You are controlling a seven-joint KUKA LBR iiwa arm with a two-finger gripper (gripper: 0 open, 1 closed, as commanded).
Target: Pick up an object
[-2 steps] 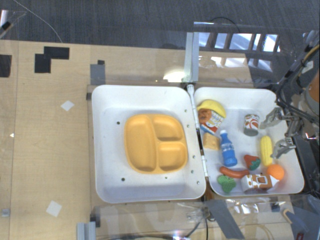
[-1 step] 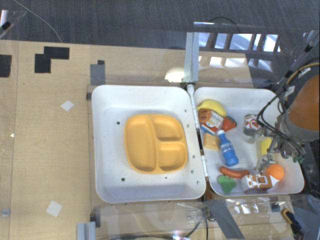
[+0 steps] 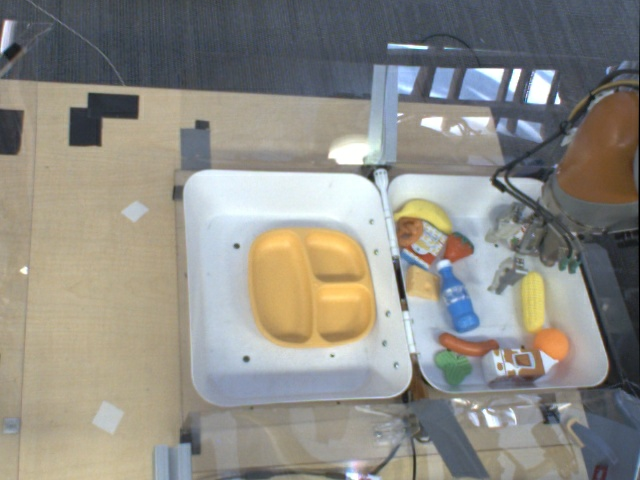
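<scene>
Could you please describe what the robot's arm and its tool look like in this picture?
The arm is grey with a broad orange band above the wrist, and black cables loop along its side. Its tool is a small cluster of silvery-grey metal parts with thin fingers.

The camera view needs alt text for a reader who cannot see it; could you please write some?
Seen from above, a grey and orange robot arm's gripper hangs over the right bin, which holds toy food including a corn cob, a blue bottle and an orange. The left bin holds a yellow divided tray.
</scene>
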